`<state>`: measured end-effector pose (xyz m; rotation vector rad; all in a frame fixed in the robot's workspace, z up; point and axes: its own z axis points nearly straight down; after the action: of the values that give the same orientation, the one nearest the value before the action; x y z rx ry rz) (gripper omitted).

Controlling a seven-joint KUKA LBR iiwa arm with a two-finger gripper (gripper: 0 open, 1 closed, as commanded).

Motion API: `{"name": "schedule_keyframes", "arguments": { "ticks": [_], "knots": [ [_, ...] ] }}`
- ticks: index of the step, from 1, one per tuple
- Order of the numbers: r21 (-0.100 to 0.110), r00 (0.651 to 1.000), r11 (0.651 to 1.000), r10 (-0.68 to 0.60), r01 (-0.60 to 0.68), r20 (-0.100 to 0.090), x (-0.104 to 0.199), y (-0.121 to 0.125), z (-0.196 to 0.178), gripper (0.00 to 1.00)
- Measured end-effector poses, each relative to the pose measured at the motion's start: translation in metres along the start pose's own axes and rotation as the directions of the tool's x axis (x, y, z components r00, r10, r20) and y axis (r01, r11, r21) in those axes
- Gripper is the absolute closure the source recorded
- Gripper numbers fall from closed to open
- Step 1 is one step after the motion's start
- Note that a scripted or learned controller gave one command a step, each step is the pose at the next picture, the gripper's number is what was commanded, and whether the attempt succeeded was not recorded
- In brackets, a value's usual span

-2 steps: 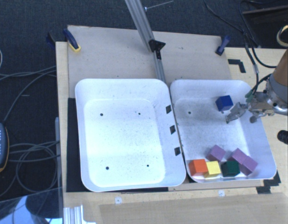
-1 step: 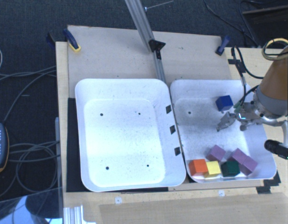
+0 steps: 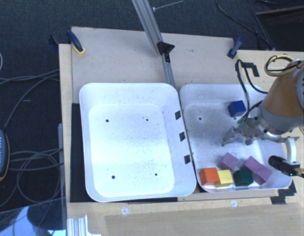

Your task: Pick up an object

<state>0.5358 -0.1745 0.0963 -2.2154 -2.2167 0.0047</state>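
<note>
My gripper (image 3: 237, 138) hangs over the middle of the right bin (image 3: 201, 102), its fingers spread open with nothing between them. A blue block (image 3: 236, 108) lies just beyond it toward the bin's far side. Nearer the front edge sit two purple blocks (image 3: 229, 160) (image 3: 258, 169), and below them an orange block (image 3: 209, 175), a yellow block (image 3: 225, 177) and a dark green block (image 3: 243, 177) in a row. The gripper is above bare bin floor, apart from all of them.
The left bin (image 3: 127, 141) lies beside the right one, with black clips (image 3: 182, 135) along the shared wall. A metal pole (image 3: 152, 26) slants across the bench's back. The arm's orange band (image 3: 285, 100) and cables (image 3: 248, 77) overhang the right side.
</note>
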Motion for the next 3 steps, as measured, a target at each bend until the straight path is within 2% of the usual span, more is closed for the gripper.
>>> {"name": "schedule_keyframes", "arguments": {
  "ticks": [1, 2, 3],
  "knots": [
    [-0.01, 1.0, 1.0, 0.0, 0.0, 0.002, 0.0, 0.002, -0.014, 1.0],
    [-0.015, 1.0, 1.0, -0.002, 0.002, 0.005, 0.007, 0.012, -0.071, 1.0],
    [-0.016, 1.0, 1.0, -0.001, 0.001, 0.006, 0.009, 0.005, -0.131, 1.0]
  ]
}}
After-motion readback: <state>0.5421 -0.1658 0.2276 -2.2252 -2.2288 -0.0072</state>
